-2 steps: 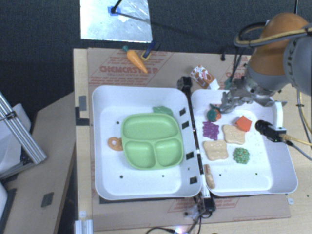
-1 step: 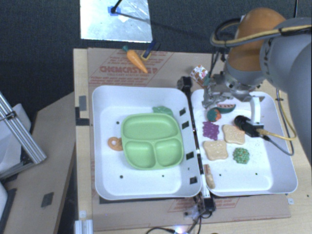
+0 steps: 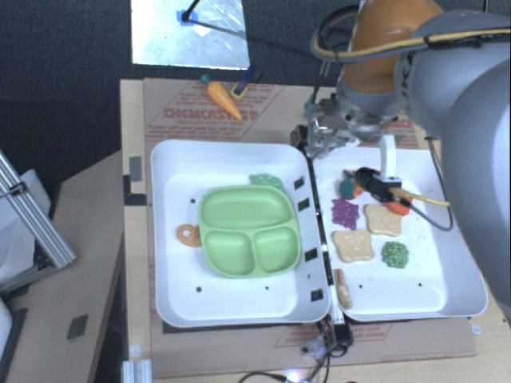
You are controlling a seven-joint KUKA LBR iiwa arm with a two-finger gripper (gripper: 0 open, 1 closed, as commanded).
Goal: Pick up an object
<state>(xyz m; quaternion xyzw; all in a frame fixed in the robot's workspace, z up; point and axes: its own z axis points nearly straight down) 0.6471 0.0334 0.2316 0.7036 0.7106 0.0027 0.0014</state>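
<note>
My gripper [image 3: 318,138] hangs over the back end of the divider between the two white bins, and nothing shows between its tips. In the right bin [image 3: 447,294] lie a purple grape bunch [image 3: 345,212], two toast slices [image 3: 383,220] [image 3: 353,246], a green broccoli piece [image 3: 394,254], a teal piece [image 3: 349,188] and a small orange-red piece [image 3: 399,208]. They are all in front of the gripper and slightly to its right. A tan stick [image 3: 343,287] rests by the divider near the front.
The left bin [image 3: 172,294] holds a green divided plate [image 3: 247,230], an orange pretzel ring [image 3: 188,235] and a pale green piece [image 3: 267,180] behind the plate. Behind the bins, a toy carrot [image 3: 223,100] and a blue-yellow item [image 3: 243,84] lie on the cardboard.
</note>
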